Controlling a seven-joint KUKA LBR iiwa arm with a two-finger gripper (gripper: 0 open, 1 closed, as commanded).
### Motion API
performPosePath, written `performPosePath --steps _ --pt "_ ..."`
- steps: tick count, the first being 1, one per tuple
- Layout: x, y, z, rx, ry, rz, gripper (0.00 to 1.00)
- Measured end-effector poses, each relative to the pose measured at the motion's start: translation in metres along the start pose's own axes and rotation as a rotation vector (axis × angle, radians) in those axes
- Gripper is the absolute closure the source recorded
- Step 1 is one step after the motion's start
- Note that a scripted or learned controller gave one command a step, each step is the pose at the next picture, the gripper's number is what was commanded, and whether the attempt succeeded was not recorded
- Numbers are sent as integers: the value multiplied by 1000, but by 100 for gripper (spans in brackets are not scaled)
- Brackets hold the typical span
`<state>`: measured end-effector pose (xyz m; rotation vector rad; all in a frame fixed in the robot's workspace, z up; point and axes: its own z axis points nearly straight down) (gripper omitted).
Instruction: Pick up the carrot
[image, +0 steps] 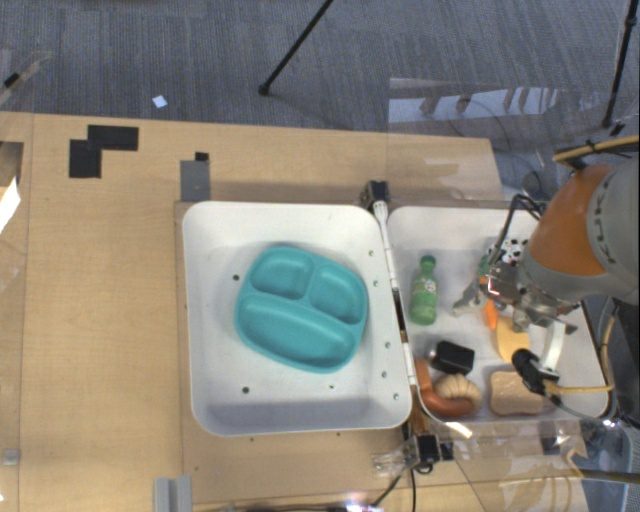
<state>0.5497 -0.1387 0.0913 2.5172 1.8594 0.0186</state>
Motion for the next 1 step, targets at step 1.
performPosePath --steps 1 --pt "2 3 -12 -7 -1 -5 100"
